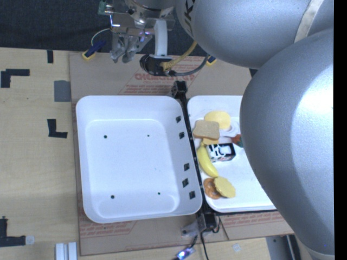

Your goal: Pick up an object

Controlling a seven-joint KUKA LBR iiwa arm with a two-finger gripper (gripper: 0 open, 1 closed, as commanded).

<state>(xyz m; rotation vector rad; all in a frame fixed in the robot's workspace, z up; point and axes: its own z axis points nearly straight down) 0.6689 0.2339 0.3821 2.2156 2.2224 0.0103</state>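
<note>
Gripper (123, 54) is hanging above the bins' far edge, fingers look close together, gripping nothing, though the view's poor. Banana (206, 162) is lying in the right bin (255, 202), well below-right of gripper, beside toast slice (206, 129).

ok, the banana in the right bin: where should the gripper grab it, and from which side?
Probably from above, mid-length on the banana, fingers closing across its narrow width. It lies flat, running lengthwise beside the divider, with the toast slice at its upper end and a round biscuit at its lower, so the middle looks least crowded.
</note>
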